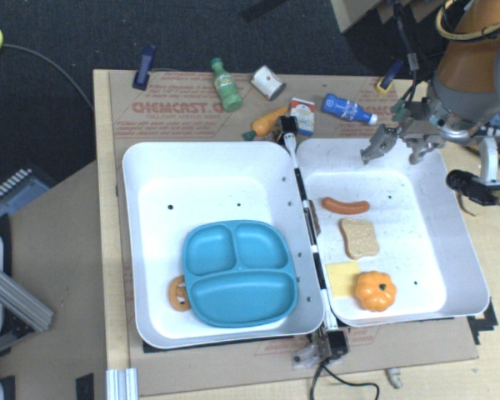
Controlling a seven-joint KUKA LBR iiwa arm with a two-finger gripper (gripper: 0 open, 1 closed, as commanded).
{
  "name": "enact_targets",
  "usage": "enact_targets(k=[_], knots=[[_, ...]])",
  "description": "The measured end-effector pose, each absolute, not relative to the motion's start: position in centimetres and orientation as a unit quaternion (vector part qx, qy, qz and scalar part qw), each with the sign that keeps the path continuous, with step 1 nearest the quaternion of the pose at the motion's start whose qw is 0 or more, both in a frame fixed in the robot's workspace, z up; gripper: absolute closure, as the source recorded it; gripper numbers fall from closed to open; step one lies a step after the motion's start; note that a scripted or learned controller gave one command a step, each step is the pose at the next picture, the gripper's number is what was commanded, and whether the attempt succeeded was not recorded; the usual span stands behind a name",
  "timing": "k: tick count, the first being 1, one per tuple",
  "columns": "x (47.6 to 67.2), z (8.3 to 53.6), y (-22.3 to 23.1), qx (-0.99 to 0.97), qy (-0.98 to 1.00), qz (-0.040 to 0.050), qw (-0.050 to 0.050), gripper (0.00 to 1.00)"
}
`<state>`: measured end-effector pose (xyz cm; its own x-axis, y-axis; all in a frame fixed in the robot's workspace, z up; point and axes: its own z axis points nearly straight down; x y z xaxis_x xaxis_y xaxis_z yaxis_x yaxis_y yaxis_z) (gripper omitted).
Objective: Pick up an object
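Seen from above at a slant: a brown bench board [192, 107] bearing two shallow white bins side by side. Along the board's far edge, left to right: a small dark blue object [143, 67], a green bottle [227, 85] lying down, a small white can [267, 82], an orange toy [267, 123], a small carton [302, 115], and a blue bottle [347, 108] on its side. In the left bin [162, 182], toward the near side: a blue divided plate [239, 271] with three compartments, and a brown pretzel [178, 293] tucked against the plate's left edge, partly hidden under it. In the right bin [433, 223], near the divider: a red sausage [345, 206], just below it a slice of bread [361, 238], then a pale yellow cheese square [340, 279] touching a small orange pumpkin [375, 291] at the near end. Above the right bin's far right corner: the gripper [404, 144], fingers spread apart and grasping nothing, well apart from the food items. Behind it, at the upper right: the grey arm with its orange band [471, 52].
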<state>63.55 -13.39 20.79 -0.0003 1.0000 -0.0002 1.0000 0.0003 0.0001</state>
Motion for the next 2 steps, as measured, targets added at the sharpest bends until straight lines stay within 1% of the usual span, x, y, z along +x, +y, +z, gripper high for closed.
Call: enact_targets(k=[1,2], knots=[[60.9,8.4,-12.9,0.707,0.707,-0.0001,0.0,0.0],[61.0,9.5,-12.9,0.707,0.707,0.0006,0.001,1.0]])
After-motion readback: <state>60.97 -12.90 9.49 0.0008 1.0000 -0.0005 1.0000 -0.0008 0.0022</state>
